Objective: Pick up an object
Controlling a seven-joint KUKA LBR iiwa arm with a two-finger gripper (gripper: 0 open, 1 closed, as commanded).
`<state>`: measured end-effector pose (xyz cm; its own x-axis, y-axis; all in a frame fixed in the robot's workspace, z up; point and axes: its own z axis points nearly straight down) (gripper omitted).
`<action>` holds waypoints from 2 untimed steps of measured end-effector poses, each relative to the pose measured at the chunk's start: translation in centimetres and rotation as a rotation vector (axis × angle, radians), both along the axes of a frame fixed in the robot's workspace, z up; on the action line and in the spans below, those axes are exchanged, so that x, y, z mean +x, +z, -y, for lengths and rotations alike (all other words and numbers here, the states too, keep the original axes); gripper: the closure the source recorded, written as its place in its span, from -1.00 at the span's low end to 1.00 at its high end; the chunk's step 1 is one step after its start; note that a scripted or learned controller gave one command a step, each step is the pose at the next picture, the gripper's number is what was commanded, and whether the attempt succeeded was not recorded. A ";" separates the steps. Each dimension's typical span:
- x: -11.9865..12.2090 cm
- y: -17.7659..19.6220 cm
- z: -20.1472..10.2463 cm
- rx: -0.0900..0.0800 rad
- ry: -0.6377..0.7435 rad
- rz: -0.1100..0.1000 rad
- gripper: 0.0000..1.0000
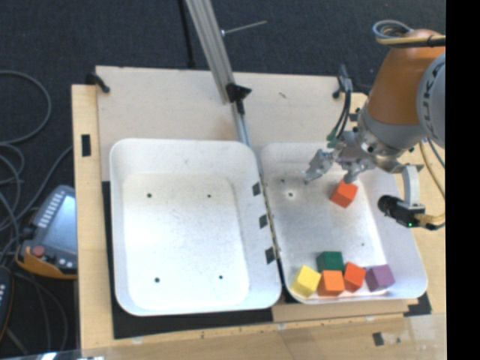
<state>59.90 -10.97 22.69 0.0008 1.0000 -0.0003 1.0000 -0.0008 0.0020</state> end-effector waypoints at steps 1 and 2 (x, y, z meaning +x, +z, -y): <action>0.0 0.0 0.0 0.000 -0.001 0.000 -1.00; -1.7 7.0 7.5 -0.006 -0.005 0.006 -1.00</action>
